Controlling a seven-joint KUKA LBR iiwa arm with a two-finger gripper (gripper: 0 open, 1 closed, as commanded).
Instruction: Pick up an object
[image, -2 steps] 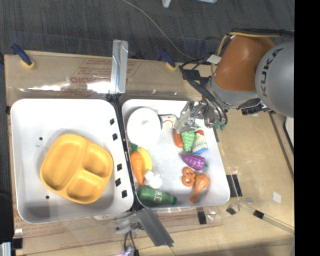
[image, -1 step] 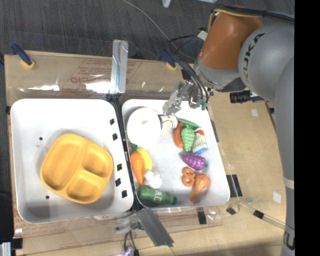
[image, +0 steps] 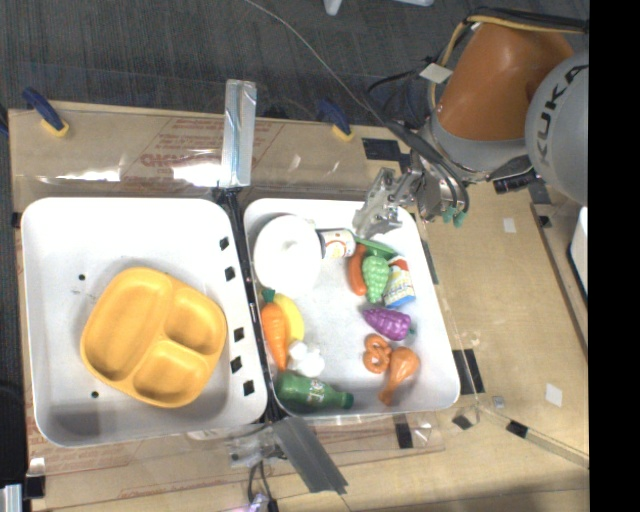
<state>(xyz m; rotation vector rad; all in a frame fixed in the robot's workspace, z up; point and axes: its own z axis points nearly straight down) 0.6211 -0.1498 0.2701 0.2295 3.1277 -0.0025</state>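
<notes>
Over the right bin's (image: 440, 345) far right corner hangs the gripper (image: 377, 218); whether its jaws are parted or closed cannot be told. Just below lie toy foods: green corn (image: 375, 277), purple grapes (image: 387, 322), carrot (image: 273, 334), green bottle (image: 312, 393). A yellow tray (image: 150, 335) fills the left bin (image: 50, 240).

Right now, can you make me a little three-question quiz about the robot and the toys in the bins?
1. True or false: the yellow tray sits in the same bin as the green bottle.
2. Which toy lies nearest the end effector? A) green corn B) pretzel C) green bottle
3. Fill in: the carrot lies along the right bin's ____ wall.

Key: 1 false, the tray is alone in the left bin. 2 A. 3 left.
</notes>
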